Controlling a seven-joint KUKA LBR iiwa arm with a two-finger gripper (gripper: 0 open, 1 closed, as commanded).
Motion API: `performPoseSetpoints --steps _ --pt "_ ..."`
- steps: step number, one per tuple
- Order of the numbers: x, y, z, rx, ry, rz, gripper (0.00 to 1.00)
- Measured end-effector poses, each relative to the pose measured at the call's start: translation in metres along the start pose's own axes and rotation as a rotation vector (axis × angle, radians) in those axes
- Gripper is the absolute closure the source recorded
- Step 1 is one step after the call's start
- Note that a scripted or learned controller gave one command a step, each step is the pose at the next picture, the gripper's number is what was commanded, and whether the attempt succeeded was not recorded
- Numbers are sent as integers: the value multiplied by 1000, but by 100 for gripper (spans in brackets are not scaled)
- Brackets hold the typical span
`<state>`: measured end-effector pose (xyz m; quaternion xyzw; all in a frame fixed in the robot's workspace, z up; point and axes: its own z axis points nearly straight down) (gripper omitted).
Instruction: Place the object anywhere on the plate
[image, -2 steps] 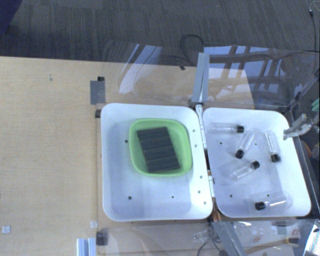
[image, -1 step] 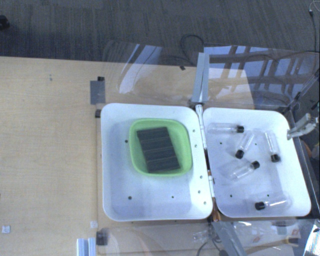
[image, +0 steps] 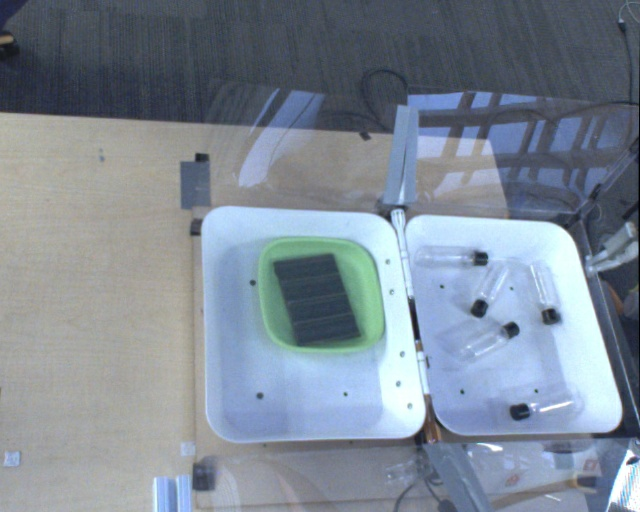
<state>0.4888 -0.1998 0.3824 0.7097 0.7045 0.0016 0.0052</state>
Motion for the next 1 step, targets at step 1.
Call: performPoseSetpoints --steps 1 --pt "-4 0 -13 -1 0 -274 0"
